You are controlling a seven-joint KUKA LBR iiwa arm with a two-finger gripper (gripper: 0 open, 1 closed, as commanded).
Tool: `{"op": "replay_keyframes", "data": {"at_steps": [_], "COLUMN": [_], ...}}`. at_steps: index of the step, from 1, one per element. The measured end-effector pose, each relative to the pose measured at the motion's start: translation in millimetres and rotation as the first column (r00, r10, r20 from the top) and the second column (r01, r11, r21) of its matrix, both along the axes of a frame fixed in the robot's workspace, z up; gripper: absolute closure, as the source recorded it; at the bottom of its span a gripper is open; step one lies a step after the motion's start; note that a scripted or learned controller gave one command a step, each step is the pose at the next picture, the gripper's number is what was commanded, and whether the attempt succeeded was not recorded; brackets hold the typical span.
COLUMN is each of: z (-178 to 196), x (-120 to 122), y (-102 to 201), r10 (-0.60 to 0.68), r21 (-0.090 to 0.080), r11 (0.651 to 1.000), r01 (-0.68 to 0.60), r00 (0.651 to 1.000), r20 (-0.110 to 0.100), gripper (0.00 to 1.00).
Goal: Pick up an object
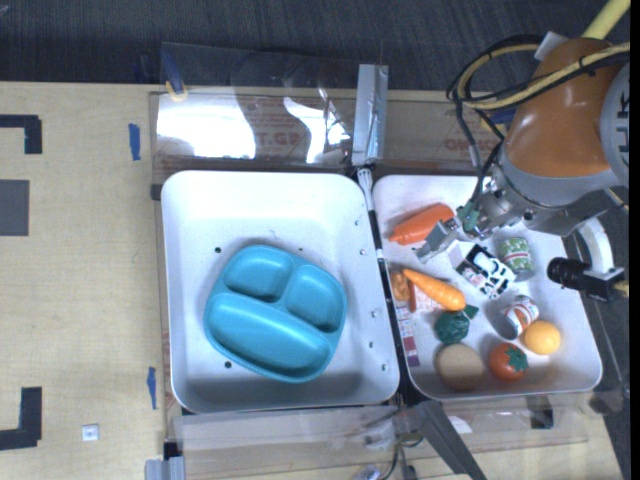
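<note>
we see the gripper in the right bin, fingers spread beside an orange sausage.

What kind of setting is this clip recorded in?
Likely a robotics lab's pick-and-place test bench: two shallow white bins side by side, toy food such as a carrot, and the grey-and-orange arm reaching in.

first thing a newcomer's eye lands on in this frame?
Probably the blue divided tray, lying alone in the left bin. Next, the orange-banded arm reaching in from the right, its end effector low over the right bin, beside an orange toy. That bin is crowded with toy food, including a carrot.
</note>
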State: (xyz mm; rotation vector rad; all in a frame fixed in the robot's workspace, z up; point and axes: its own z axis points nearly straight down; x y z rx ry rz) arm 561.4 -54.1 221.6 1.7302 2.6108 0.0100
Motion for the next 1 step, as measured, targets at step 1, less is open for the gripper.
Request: {"op": "replay_keyframes", "data": {"at_steps": [1], "z": [-46.3], "x": [86.3], "y": [-72.7], "r10": [-0.032], "r21": [-0.002], "r11": [0.999], "r01": [0.032], "r00": [0.999], "r20": [-0.013], "gripper": [0.0]}}
